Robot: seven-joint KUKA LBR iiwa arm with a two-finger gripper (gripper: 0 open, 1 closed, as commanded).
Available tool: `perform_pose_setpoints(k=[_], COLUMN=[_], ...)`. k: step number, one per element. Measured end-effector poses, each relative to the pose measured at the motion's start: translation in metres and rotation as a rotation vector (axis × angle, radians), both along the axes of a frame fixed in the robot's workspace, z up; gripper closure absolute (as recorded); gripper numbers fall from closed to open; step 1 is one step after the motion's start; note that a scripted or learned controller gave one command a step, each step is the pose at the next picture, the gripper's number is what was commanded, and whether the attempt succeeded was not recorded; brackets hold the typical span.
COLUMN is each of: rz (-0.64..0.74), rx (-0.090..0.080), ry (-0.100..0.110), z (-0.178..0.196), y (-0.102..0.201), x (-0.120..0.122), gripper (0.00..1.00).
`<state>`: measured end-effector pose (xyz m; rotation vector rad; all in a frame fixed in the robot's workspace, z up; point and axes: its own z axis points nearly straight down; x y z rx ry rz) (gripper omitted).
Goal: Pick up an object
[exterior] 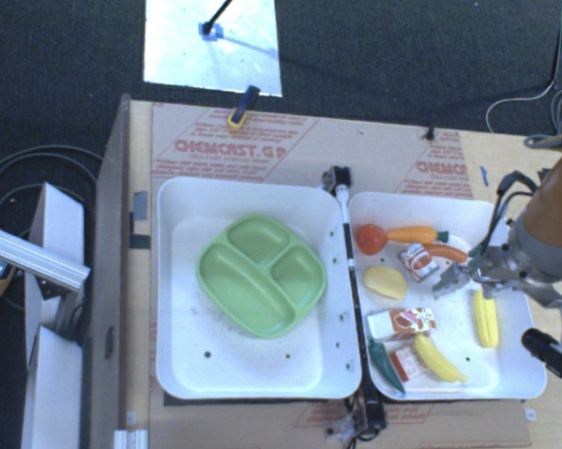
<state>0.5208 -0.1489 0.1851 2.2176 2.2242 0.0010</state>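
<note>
Two grey fingers of the gripper (459, 278) hang spread apart over the right bin (508, 376), right of the frame's centre, with nothing between them. The arm (554, 219) enters from the right edge, its orange band above the wrist. Just left of the fingertips lies a small red-and-white carton (418, 261), and above that a carrot (414, 234) beside a red tomato (370, 239). Below the carton sits a pale yellow wedge (385, 282). Just right of the gripper lies a corn cob (486, 319). Lower in the same bin are a white-and-orange packet (405, 321), a banana (437, 358), a small red box (406, 363) and a green pepper (384, 365). The left bin (184, 364) holds a green divided plate (261, 274) at its centre.
</note>
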Motion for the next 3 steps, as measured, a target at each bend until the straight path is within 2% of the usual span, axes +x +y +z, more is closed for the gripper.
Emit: perform_pose_setpoints(k=[1,2,3], rz=[0.007,0.002,0.011], rx=[0.0,0.001,0.003], ry=[-0.006,-0.003,-0.01], z=[-0.105,-0.09,0.006], y=[0.017,0.016,0.122], x=[0.097,0.094,0.113], gripper=[0.0,1.0,1.0])
